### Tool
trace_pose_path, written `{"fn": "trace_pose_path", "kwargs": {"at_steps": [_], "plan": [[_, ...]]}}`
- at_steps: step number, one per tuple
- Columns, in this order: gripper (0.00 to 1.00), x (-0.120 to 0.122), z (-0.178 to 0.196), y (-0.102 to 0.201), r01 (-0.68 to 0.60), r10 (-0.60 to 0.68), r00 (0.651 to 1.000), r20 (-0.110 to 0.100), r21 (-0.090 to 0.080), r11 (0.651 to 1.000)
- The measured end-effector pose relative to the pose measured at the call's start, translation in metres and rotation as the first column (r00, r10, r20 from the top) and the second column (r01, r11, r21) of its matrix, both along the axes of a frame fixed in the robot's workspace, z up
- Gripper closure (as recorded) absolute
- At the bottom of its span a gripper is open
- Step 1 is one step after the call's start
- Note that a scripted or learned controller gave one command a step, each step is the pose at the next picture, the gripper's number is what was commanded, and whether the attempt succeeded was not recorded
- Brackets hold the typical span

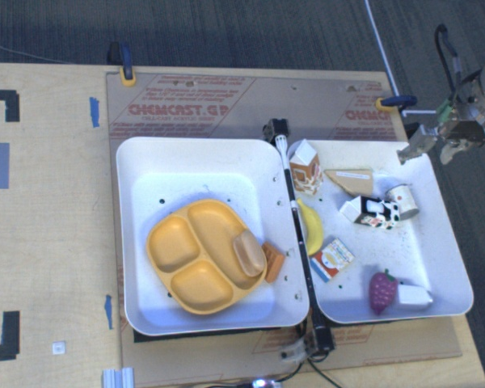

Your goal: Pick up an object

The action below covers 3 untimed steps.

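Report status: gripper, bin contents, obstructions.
Gripper open, holding nothing, at right bin's far right corner. Banana, grapes, carton lie loose in that bin. Nothing between gripper and objects.

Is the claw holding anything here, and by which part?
Nothing is held: the claw hangs open over the right bin's far corner.

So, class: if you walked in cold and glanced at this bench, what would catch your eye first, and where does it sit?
The yellow divided tray fills much of the left bin, with a bread roll in its right compartment. Next, the right bin holds scattered toy food: a banana against the divider and purple grapes near the front. The gripper hangs over that bin's far right corner.
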<state>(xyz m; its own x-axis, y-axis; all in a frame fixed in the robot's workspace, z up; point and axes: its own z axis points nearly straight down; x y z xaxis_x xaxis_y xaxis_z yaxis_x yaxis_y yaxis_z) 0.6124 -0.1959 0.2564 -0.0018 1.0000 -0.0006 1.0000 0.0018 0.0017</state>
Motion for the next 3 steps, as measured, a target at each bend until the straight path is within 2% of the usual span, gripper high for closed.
{"fn": "trace_pose_path", "kwargs": {"at_steps": [1,2,3], "plan": [[0.00,-0.067,-0.092,0.000,0.002,-0.002,1.000,-0.004,0.001,1.000],[1.00,-0.066,-0.080,-0.001,0.002,-0.002,1.000,0.002,-0.002,1.000],[1.00,-0.104,-0.057,0.084,0.000,0.000,1.000,-0.003,0.002,1.000]]}}
